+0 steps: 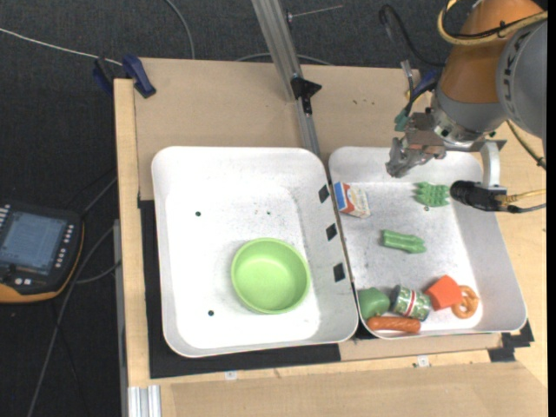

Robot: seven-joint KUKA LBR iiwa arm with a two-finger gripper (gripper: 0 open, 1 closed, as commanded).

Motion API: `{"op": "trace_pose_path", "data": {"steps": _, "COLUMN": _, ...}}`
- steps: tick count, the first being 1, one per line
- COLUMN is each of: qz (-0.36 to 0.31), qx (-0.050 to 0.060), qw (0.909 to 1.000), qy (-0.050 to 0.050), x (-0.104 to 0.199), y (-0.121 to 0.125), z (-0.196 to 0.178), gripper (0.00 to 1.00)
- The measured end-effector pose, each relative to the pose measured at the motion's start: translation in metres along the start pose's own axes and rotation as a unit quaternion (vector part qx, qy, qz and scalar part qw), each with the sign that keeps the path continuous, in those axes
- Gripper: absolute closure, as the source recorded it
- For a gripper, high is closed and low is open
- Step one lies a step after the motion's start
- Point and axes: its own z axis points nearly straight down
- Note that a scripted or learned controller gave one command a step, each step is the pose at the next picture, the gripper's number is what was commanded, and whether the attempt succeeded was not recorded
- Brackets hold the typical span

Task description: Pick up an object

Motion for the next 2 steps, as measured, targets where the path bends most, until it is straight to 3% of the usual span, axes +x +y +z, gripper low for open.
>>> {"op": "trace_pose_path", "data": {"steps": 2, "qz": 0.0, "qx": -0.001, "qw": 1.0, "qy": 0.0, "x": 0.003, "y": 0.011, "z": -0.097, "gripper": 1.0}}
